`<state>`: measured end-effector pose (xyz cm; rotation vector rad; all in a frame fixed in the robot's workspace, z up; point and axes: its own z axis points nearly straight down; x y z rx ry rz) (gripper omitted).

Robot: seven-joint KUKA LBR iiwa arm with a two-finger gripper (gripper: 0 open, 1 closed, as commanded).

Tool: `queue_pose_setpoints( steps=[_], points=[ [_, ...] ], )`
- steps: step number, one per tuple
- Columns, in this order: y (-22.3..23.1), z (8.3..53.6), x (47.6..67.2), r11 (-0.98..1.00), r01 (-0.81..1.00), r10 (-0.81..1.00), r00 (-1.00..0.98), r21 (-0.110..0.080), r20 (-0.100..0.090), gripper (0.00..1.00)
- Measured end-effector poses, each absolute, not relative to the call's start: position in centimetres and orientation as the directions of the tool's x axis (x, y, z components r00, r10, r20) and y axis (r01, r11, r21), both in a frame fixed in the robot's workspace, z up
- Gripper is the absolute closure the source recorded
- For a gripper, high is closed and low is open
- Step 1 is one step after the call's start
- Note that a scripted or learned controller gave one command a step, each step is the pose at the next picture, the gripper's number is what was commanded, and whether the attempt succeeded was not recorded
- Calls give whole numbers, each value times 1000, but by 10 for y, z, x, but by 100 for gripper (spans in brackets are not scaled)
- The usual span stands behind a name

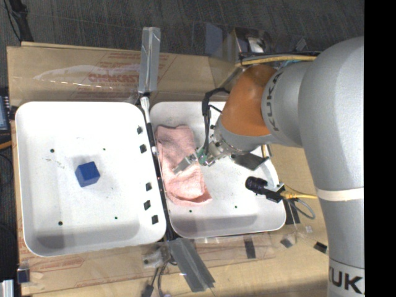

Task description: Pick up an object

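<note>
A: Which step is in hand?

B: The approach, by my reading. The hand [197, 159] is down in the right bin [247, 218], its tip over the middle of the pink cloth [179, 163]. The cloth lies crumpled along that bin's left side, close to the divider where the two bins meet. A metal finger [184, 164] lies across the fabric.

A: Holding it?

B: Not shown. No cloth is visibly between the fingers, and I cannot tell whether they stand wide or narrow; the wrist hides most of them. Logged as undetermined.

A: What does the next move call for?

B: A pinch on a raised fold, then a straight lift. Soft fabric will likely sag and drag, so expect it to trail.

A: Room?

B: Tight on the left: the bin wall and divider clips are just beside the cloth. Open floor to the right and toward the near rim. A black cable fitting [263, 189] on the arm hangs over the right part of the bin.

A: Other candidates?

B: A blue cube [88, 173] in the left bin [37, 240], well apart, with bare floor around it.
</note>
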<state>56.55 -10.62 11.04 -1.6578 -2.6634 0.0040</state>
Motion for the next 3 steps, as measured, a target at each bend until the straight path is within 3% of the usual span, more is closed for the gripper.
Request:
queue_pose_setpoints(
  steps=[1, 2, 3],
  points=[
    [-110, 92, 504, 452, 892, 892, -452, -2, 2, 0],
    [-109, 101, 505, 454, 891, 891, -454, -4, 3, 100],
    [-109, 101, 505, 454, 891, 891, -454, -3, 3, 0]
  ],
)
